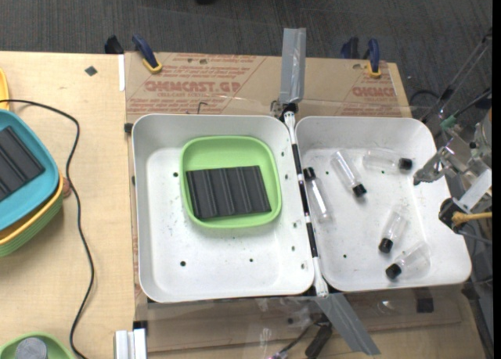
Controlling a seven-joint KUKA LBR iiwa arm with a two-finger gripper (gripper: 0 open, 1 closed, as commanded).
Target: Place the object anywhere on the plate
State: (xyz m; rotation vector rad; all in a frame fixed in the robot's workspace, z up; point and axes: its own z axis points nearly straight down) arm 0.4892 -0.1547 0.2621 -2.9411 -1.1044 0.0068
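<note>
Dark carpet runs behind a pale wooden bench, and two white bins sit side by side on brown cardboard. In the left bin (156,256) is a green plate (231,183) with a dark ridged mat (227,192) lying on it. The right bin (438,267) has clear little tubes with black caps scattered about: one (347,174) up near the middle, one (387,163) by the far wall, one (392,232) lower down, and one (407,260) near the front.

The gripper (450,163) sits at the right rim of that bin, and I cannot tell how it stands.

I'd guess these tubes are light, hard and slippery, and they will roll. The best hold is probably across the middle of a tube, squeezing its round sides, not the cap.
</note>
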